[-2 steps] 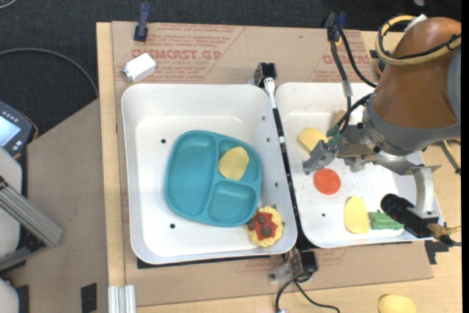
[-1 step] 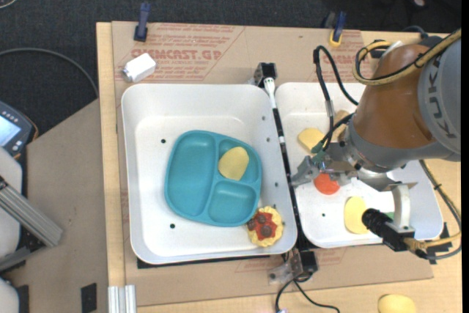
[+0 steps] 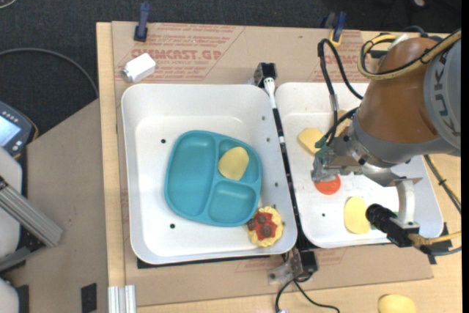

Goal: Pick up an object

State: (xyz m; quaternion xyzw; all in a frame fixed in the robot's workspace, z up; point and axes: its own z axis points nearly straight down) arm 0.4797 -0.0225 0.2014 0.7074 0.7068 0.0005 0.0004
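Note:
My gripper [image 3: 323, 171] is low in the right bin [image 3: 308, 223], directly over a small red-orange round object [image 3: 329, 186] whose top edge it hides. A pale yellow piece [image 3: 309, 138] lies just above and left of the gripper. Another yellow piece [image 3: 356, 215] lies below and right of it, beside the arm's black fitting. In the left bin [image 3: 139, 157] a blue divided plate [image 3: 198, 183] carries a yellow round piece [image 3: 234, 163]. A red and yellow toy food item [image 3: 265, 225] sits at that bin's lower right corner.
The arm's grey and orange body [image 3: 403, 110] covers much of the right bin's right half. Black cables [image 3: 327, 77] loop above it. A black rod [image 3: 277, 130] runs along the divide between the bins. A white block [image 3: 139, 67] lies on the cardboard at upper left.

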